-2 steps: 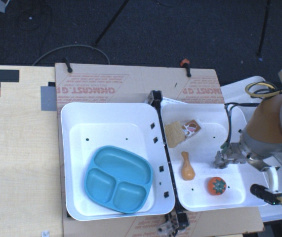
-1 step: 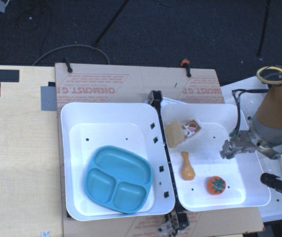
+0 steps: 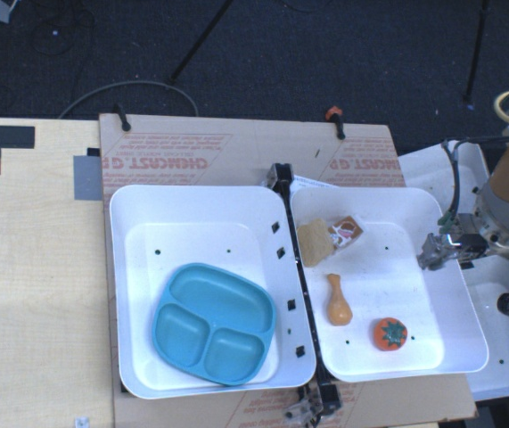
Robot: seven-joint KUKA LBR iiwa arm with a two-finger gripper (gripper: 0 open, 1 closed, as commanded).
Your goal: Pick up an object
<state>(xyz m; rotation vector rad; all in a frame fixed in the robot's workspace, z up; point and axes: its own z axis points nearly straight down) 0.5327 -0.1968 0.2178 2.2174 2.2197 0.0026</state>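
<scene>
The right bin [image 3: 432, 346] holds three small objects. A tan sponge-like block [image 3: 315, 242] lies at its upper left, touching a small brown and white packet [image 3: 347, 231]. An orange drumstick-shaped toy [image 3: 338, 300] lies near the middle. A red tomato toy with a green top [image 3: 390, 333] sits toward the front. My gripper [image 3: 439, 250] hangs at the bin's right rim, apart from all of them, and I see nothing in it.
The left bin [image 3: 138, 239] carries a blue divided plate [image 3: 214, 322]. A black divider with clips [image 3: 291, 275] runs between the bins. Cardboard [image 3: 236, 154] lies under both. Cables and white covers [image 3: 468, 163] crowd the right side behind the arm.
</scene>
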